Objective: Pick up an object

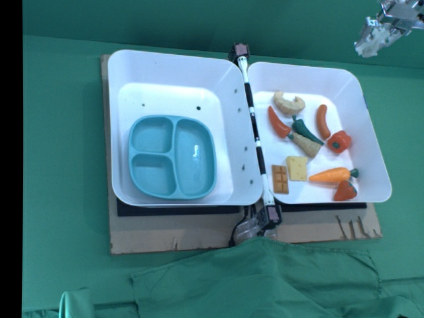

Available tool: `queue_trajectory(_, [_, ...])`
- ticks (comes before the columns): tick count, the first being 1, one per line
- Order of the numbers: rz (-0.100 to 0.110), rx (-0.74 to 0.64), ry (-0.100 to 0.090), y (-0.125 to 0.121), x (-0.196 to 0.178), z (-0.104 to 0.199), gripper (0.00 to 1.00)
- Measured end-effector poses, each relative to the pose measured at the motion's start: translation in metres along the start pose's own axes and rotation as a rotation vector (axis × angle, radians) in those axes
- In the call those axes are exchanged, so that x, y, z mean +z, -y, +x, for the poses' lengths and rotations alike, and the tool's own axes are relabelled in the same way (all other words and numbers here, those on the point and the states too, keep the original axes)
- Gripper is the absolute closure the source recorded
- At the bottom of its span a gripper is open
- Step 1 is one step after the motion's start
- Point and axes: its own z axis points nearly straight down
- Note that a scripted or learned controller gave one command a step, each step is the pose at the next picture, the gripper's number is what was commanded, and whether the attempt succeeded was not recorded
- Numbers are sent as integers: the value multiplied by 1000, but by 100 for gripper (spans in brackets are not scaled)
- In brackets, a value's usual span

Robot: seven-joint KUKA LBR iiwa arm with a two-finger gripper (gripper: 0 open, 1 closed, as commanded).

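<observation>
A: where's the gripper (372, 40) at?
B: up in the far right corner, well clear of the right bin (371, 152). can't tell what its fingers are doing tbh.
A: and the carrot (331, 175)?
B: near right of that bin, just beside the strawberry (344, 191).

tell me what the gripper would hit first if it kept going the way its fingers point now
The gripper hangs past the right bin's far right corner, pointing down and left. Going on that way, it would probably meet the right bin at its rim first, then perhaps the sausage. Depth is unclear from this one view.
</observation>
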Motion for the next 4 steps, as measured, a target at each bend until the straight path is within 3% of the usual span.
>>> queue_trajectory(2, [-1, -1, 0, 1, -33, 0, 100])
queue_trajectory(3, [2, 2, -3, 46, -60, -1, 100])
queue_trajectory(4, [3, 1, -2, 44, -58, -1, 0])
